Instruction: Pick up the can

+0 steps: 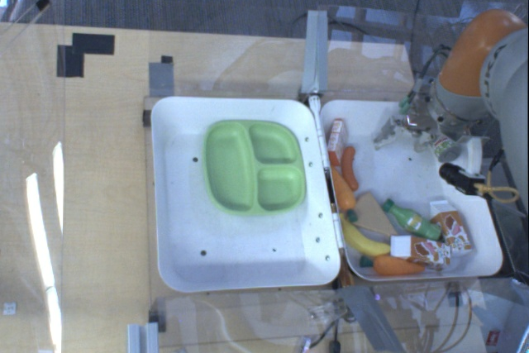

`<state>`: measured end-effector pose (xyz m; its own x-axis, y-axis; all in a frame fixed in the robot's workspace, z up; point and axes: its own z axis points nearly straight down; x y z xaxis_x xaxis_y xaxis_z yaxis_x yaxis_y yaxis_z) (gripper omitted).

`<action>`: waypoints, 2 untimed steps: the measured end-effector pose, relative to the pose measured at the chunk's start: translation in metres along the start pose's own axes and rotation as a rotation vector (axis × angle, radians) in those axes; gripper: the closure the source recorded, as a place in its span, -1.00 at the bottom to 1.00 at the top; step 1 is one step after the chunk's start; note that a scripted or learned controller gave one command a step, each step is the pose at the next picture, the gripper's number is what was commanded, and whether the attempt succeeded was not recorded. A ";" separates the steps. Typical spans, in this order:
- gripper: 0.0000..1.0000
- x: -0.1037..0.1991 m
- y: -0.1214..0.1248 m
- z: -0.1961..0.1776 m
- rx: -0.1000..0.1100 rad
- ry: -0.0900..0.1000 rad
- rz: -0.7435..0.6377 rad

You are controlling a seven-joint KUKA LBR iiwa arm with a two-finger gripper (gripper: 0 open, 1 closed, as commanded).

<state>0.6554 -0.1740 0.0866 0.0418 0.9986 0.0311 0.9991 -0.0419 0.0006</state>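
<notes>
Can [447, 146], small, partly hidden, at right bin's far right edge

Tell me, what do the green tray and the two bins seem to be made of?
The green tray: likely matte molded plastic, with an even color, soft rounded edges and three pressed compartments. The left bin and right bin: probably smooth white plastic, with rounded corners and a faint sheen.

The grey arm [496, 70] reaches in from the right, orange band up, its gripper [411, 128] lowered at the wrist.
</notes>
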 end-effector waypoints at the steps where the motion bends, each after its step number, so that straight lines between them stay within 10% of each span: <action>1: -1.00 0.001 -0.005 -0.057 -0.003 -0.031 -0.004; 2: -1.00 0.002 0.015 0.001 -0.004 -0.032 0.023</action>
<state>0.6706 -0.1729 0.0852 0.0653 0.9979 -0.0013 0.9979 -0.0653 0.0043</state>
